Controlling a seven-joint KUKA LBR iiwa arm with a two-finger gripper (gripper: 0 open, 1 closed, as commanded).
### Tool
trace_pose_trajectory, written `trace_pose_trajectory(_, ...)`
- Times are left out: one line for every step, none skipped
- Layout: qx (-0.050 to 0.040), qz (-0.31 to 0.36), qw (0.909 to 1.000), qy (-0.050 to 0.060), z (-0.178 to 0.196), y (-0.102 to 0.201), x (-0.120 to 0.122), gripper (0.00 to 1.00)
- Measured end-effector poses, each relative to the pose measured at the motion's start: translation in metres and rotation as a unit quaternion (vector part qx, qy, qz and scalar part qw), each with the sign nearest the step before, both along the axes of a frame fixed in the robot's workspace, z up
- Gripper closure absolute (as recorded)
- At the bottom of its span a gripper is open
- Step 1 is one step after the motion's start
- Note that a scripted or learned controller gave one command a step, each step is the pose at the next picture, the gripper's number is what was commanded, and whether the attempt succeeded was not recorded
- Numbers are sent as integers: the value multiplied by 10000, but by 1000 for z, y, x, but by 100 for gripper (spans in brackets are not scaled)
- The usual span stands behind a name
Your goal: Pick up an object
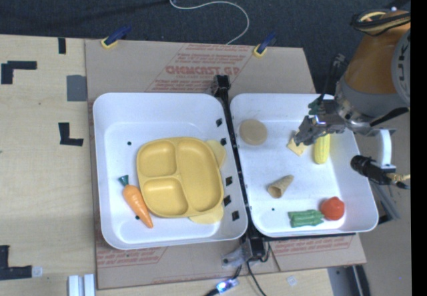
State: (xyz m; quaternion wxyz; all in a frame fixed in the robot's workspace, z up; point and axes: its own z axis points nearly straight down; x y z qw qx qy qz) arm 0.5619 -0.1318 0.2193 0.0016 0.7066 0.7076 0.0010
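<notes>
A: Sitting under the gripper (pixel 308 133), what is the likely target?

B: A small yellow wedge (pixel 295 148), far side of the right bin (pixel 360 225), left of a corn cob (pixel 321 149). The gripper's tip is right over the wedge, perhaps touching it.

A: Is it held?

B: I see nothing between the jaws, and whether they are spread or closed I cannot tell; the dark tip hides them.

A: How would the wedge handle?

B: I'd judge it light, stiff toy plastic with smooth faces, so it may squirt out of a squeeze. Best taken across its flat sides, low and centred. The cob lies just beside it and could get nudged or caught in the same pinch.

A: What else is nearby?

B: In the same bin: a tan disc (pixel 253 132) at the far left, a cone (pixel 281 185) near the middle, a green piece (pixel 305 219) and a tomato (pixel 332 208) along the near edge. All are well apart from the wedge.

A: And the left bin (pixel 107 155)?

B: A yellow divided tray (pixel 179 176) fills its middle, with a carrot (pixel 137 203) just beside the tray's near left corner.
</notes>
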Motion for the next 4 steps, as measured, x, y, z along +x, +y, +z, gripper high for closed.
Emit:
trace_pose_trajectory(15, 30, 10000, 23, 6, 59, 2, 100)
trace_pose_trajectory(14, 31, 10000, 29, 14, 117, -8, 100)
trace_pose_trajectory(13, 30, 10000, 35, 16, 172, -22, 100)
trace_pose_trajectory(2, 15, 10000, 42, -6, 210, -23, 100)
